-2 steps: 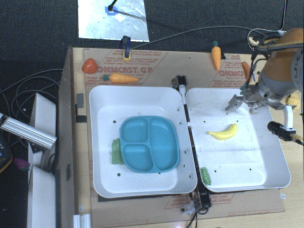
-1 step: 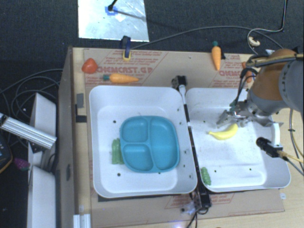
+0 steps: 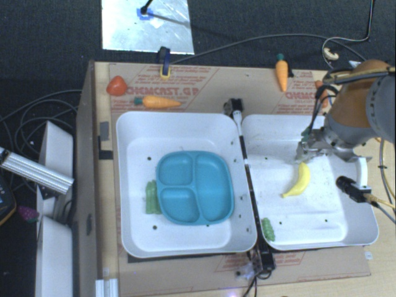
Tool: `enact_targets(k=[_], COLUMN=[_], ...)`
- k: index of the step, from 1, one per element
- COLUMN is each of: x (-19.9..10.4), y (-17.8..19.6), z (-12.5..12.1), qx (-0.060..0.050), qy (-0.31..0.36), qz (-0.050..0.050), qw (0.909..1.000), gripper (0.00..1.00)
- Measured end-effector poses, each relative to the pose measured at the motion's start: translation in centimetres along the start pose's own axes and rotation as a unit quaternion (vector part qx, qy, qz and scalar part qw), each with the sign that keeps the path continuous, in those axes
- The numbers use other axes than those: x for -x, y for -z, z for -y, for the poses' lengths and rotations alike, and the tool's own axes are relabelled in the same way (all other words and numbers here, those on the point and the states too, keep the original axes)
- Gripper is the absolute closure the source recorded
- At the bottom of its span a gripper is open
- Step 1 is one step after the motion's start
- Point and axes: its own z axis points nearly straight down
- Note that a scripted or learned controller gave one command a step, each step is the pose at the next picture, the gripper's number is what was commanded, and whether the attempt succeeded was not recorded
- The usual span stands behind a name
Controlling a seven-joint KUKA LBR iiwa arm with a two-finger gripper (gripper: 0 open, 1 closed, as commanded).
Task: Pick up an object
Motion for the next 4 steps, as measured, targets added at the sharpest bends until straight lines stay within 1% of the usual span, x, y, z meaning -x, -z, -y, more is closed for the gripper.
enact_targets(k=[1, 2, 3, 4], x=[-2.5, -2.5, -3.4, -3.4], y=[8.4, 8.3, -0.4, 0.8], z=[1.0, 1.1, 3.7, 3.5], qx=[0.001, -0.001, -0.003, 0.000], qy=[0.001, 0.000, 0.000, 0.000], qz=[0.000, -0.001, -0.001, 0.000], qw=[1.0000, 1.0000, 1.0000, 1.0000], gripper=[1.00, 0.00, 0.00, 1.00])
